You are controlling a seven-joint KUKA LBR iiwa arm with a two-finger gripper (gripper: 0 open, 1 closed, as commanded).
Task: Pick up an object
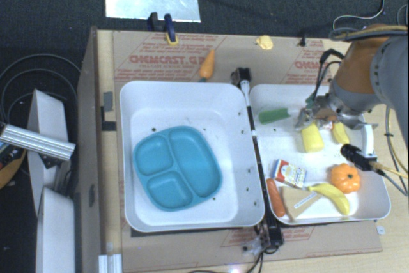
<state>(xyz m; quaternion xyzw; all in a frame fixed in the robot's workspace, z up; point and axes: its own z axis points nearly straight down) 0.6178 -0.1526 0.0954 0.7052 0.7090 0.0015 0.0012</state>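
Worktop (160,51) covered in brown printed cardboard, two shallow white bins side by side on it. Left bin (137,102) holds a blue divided plate (176,166), lying flat, roughly at the bin's middle, three compartments showing. Right bin (380,201) holds the loose objects. Arm (374,70) enters from the right, orange band above the wrist, reaching down into the upper part of the right bin. Gripper (308,118) sits low over the bin floor, just above a pale yellow block (312,138) and just right of a green piece (273,115) that lies near the bin's left wall. Whether the fingers are apart or together cannot be told; the metal parts blur together at this angle, and nothing is visibly between them. A small yellow item (340,133) lies just right of the yellow block, partly under the wrist. Lower in the bin: an orange pumpkin-like fruit (344,178) near the right side, a banana (335,196) just below and left of it, a small white-and-red carton (289,174) left of the banana, a tan slab (299,202) touching the banana's end, and a red sausage-shaped piece (276,196) along the left wall. Outside the bins, an orange carrot-like piece (207,65) and a small yellow lump (264,43) rest on the cardboard behind them.
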